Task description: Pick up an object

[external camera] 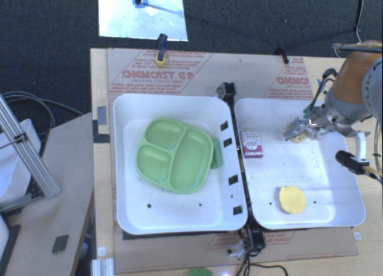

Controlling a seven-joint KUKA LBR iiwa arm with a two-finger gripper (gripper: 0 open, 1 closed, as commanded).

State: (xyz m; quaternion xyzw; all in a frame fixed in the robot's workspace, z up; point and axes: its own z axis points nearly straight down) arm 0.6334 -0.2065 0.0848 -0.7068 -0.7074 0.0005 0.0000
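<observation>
Yellow disc (292,199) near right bin (335,216) front rim.

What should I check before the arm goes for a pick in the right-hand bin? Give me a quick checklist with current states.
1. Targets present in the right bin: ok. A yellow round object lies near the front; a small red and white box sits by the left wall.
2. Gripper over the right bin: ok, near its back area.
3. Gripper lined up over a target: not ok, it is apart from both.
4. Finger state: cannot tell.
5. Yellow round object free of neighbours: ok.
6. Box clear of the bin wall: cannot tell, it looks very close.
</observation>
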